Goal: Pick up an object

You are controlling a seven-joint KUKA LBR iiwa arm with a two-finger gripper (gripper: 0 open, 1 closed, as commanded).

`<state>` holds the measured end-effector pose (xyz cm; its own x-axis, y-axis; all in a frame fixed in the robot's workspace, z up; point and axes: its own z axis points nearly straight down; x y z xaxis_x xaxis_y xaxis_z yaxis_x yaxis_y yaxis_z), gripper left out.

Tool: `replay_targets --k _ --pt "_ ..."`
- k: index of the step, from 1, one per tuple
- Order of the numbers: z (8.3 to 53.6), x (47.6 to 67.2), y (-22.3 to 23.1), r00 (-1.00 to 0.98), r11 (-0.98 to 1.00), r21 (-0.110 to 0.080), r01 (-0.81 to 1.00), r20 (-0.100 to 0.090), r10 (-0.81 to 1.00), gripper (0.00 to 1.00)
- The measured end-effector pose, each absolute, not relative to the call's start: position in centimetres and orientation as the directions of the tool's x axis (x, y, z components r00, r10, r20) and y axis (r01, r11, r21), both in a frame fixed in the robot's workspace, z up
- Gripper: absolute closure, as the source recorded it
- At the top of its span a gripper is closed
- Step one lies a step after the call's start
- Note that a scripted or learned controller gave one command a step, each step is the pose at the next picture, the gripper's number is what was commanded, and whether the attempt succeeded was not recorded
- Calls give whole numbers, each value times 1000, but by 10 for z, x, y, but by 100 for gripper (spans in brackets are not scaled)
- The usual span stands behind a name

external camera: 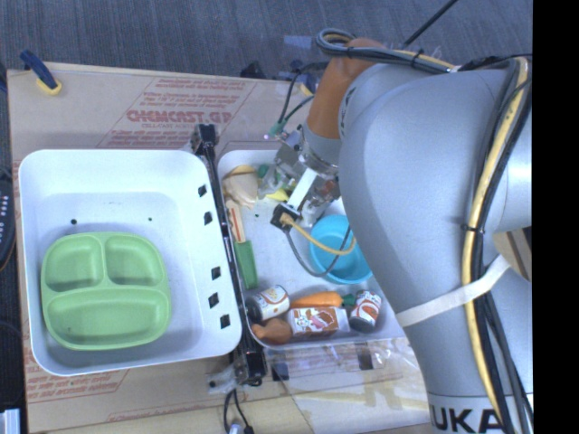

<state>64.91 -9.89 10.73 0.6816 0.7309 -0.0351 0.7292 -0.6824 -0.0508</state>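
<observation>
Grey arm [425, 197] loomed nearest the lens, covering the right bin's [237, 165] 3 o'clock side. Candidate objects lay bunched along that bin's 6 o'clock wall: a small can [270, 302], an orange carrot-like piece [317, 299], a labelled packet [317, 320]. A blue bowl [336, 242] sat mid-bin. Claw [294, 202] hung over the 12 o'clock end near a pale item [240, 186]; its opening could not be judged. Left bin [54, 174] carried a green tray [106, 289], presumably out of the way.

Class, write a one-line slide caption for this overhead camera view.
Grey robot arm reaching into the right bin of small items, beside a left bin holding a green divided tray.
</observation>
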Motion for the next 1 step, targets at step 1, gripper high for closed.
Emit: replay_targets --k 1 --pt "89 607 -103 914 -914 -14 405 -11 406 0"
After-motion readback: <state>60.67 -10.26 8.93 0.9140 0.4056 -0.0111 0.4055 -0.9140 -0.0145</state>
